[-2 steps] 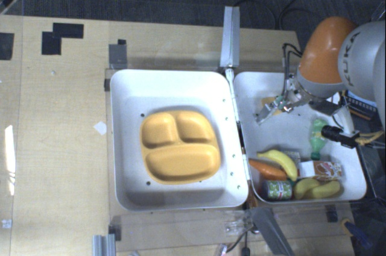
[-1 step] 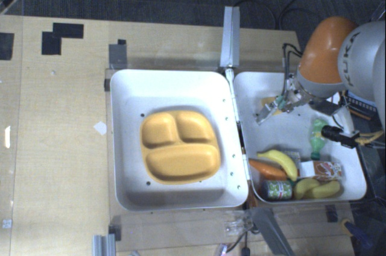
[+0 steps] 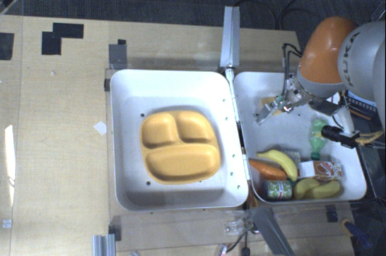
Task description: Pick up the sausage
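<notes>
Camera view looks down on a pale wooden surface (image 3: 60,128) bearing two shallow white bins. In the right white bin (image 3: 259,89) the orange-red sausage (image 3: 267,169) lies near the front edge, touching a yellow banana (image 3: 283,161), with a green can (image 3: 279,190) just beside it. That crowding leaves little room for a grasp. The metal two-finger hand (image 3: 274,107) hangs over the bin's bare back part, apart from the sausage; whether it is open I cannot tell. A yellow compartment tray (image 3: 180,145) sits in the left white bin (image 3: 126,98).

Right bin: far half open, near edge crowded
Banana (image 3: 281,159), carrot (image 3: 267,169), can (image 3: 278,190) and packets (image 3: 327,170) crowd its near wall; the hand (image 3: 272,108) hangs over bare floor.
</notes>
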Controlling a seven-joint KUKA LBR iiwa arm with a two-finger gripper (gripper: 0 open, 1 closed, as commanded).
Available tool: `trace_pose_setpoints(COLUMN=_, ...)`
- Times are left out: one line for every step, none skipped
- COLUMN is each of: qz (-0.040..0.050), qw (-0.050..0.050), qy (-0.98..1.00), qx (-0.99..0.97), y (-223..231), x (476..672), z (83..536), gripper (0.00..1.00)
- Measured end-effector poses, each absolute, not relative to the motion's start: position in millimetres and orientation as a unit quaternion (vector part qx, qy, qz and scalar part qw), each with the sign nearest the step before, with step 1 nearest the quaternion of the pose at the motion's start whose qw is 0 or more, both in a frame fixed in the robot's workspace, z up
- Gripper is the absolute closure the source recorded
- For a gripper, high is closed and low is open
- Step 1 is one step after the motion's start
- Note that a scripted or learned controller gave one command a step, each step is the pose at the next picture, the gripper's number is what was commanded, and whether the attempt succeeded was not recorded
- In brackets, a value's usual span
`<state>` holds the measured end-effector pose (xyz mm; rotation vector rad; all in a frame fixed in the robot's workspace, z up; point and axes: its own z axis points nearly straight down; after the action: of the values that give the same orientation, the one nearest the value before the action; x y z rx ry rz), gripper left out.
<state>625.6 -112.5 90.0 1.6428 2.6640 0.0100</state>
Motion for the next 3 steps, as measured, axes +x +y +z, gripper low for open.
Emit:
trace_pose_setpoints(qz=0.0032, qw=0.006, qy=0.851, qx=0.525, y=-112.5, x=625.6, z=90.0, gripper=0.00)
trace_pose_setpoints(qz=0.0032, qw=0.006, qy=0.851, qx=0.525, y=-112.5, x=625.6, z=90.0, gripper=0.00)
trace_pose_setpoints(qz=0.0027, qw=0.006, qy=0.904, qx=0.428, y=-143.4, x=619.1, z=90.0, gripper=0.00)
